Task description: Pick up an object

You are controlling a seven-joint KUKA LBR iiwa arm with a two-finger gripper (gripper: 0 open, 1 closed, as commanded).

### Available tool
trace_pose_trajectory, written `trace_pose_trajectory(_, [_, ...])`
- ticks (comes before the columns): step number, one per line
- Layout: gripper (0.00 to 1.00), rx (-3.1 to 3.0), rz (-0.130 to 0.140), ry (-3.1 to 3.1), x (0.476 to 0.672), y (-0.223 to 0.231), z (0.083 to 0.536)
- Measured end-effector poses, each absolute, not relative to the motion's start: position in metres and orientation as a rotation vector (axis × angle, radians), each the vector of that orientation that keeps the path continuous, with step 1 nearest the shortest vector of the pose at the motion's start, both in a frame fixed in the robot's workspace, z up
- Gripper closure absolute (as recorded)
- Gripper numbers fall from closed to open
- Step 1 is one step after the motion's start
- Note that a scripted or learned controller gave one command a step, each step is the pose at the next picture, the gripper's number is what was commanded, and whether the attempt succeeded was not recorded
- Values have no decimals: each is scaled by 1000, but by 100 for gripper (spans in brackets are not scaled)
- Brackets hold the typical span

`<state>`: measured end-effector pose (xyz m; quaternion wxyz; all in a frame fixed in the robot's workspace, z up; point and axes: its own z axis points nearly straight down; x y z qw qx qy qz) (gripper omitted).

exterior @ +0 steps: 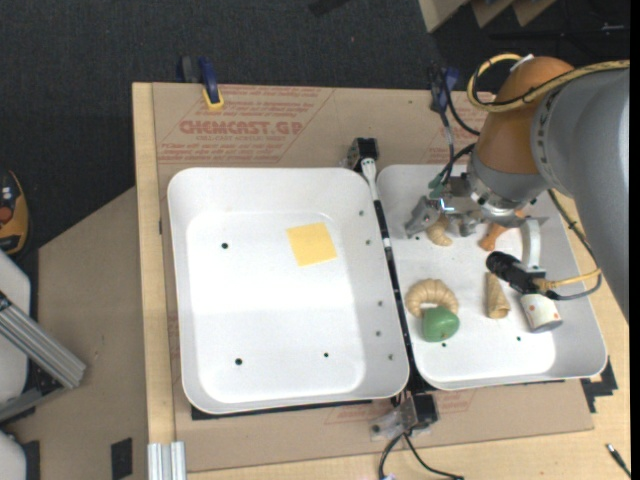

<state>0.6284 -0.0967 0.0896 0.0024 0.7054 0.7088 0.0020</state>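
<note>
My gripper (432, 216) is low in the right bin (470, 363), near its far left corner. Directly under it, and partly hidden by it, lies a small tan curved piece (440, 234). A small orange piece (489, 236) shows just to the gripper's right, under the wrist. Nearer the front lie a tan croissant-shaped object (431, 293) with a green rounded object (438, 324) touching it, and a tan wedge (497, 296) to their right. A flat yellow square (311, 243) rests in the left bin (200, 268).
The arm's grey body and orange band (520, 118) hang over the right bin's far right part. A ridge with black clips (385, 258) divides the two bins. The bins sit on a brown board (250, 118).
</note>
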Motion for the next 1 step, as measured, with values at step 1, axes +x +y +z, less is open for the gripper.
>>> trace_pose_trajectory(1, [0, 2218, 2, 2218, 646, -120, 85])
